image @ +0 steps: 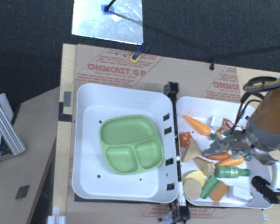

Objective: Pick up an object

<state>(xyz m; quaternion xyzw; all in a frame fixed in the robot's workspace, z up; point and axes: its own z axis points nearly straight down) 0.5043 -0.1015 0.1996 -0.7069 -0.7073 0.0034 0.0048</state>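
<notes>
Gripper sits low among crowded carrots and bottle; its grasp cannot be told.

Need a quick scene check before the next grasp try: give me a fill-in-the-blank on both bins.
1. The green tray lies in the ____ bin.
2. The tray has ____ compartments.
3. The gripper is over the ____ bin, among toy foods.
4. The carrot is ____ in colour.

Missing words: left; three; right; orange
</notes>
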